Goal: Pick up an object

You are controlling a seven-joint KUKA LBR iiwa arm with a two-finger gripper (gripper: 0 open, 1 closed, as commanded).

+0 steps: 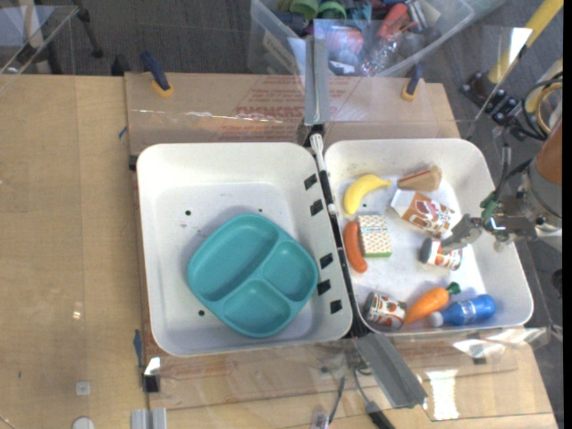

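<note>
The fingers (465,231) hang low at the right bin's (514,280) right side, near its rim; whether they are apart or closed cannot be told. A small can (441,255) lies just below-left of them, seemingly touching. A carton (425,211) sits left, a banana (365,190) farther left, a carrot (427,301) and blue bottle (468,309) below. Labels are unreadable. The left bin (170,239) holds a teal tray (252,275).

surfaces you saw on the bench

your two bins (161,239) looked like smooth white plastic with a soft sheen. the teal divided plate (253,275) was matt plastic. the banana (362,191) and carrot (425,300) seemed glossy plastic. the bench (63,239) looked like pale matt wood.
</note>
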